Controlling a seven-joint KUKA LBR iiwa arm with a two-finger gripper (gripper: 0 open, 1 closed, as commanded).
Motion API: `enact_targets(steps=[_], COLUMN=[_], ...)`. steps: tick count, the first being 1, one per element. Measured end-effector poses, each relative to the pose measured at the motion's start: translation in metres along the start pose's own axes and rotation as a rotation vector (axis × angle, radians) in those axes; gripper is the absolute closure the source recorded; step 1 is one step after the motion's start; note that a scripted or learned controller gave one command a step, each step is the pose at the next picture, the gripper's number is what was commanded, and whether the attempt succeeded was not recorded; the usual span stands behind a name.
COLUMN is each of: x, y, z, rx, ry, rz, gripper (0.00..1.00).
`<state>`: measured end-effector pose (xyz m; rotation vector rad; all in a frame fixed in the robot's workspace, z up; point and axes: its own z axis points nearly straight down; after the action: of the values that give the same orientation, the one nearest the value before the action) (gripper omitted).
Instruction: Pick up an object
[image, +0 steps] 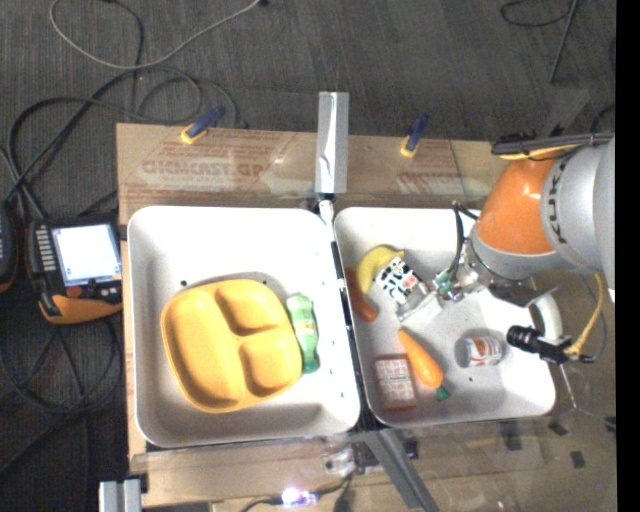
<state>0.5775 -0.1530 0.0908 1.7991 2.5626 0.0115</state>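
Brown cardboard (200, 165) with faint, unreadable mirrored print behind white bins (145, 300).

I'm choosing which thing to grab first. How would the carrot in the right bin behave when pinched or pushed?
The carrot looks smooth and tapered, so it may slip out toward its thin end. Lying on its side, round in section, it would probably roll if nudged sideways. It looks like a stiff toy, so probably light.

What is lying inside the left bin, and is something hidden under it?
The left bin holds a yellow divided tray and a green packet against its right edge. Whatever lies under the tray is covered.
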Motion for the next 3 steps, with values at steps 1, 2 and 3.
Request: enact_targets(steps=[1,2,3], x=[0.041,-0.020,-0.019], y=[-0.052,-0.086,-0.085], z=[-0.002,-0.002,-0.012], rx=[-0.004,-0.001,-0.004], ry=[-0.007,-0.004,-0.003], rz=[-0.117,-0.478,-0.477], gripper=[0.00,0.00,1.00])
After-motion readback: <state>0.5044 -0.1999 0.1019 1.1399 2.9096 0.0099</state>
